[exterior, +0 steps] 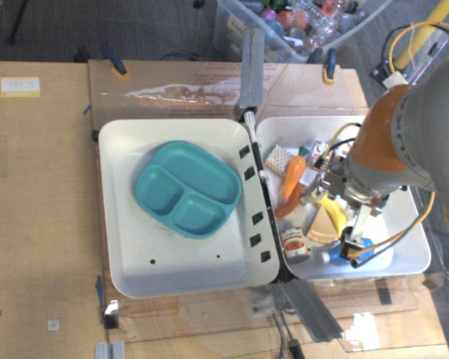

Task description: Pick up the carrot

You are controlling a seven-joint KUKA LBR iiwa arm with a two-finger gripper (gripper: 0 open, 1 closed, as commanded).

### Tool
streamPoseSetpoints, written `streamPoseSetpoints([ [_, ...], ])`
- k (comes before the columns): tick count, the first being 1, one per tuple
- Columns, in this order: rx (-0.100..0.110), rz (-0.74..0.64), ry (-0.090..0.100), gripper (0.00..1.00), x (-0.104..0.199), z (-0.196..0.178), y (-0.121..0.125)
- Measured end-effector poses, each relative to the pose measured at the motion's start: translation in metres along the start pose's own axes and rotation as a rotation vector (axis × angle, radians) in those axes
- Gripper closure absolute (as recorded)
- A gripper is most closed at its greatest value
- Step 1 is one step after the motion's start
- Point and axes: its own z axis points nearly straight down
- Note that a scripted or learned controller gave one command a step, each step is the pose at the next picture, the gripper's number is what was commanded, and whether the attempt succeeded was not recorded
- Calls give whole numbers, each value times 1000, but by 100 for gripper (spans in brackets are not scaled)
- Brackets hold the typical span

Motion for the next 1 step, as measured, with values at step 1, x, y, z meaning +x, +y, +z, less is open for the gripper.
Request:
streamPoseSetpoints([
  [1,1,6,-1,100,-3,-10,1],
])
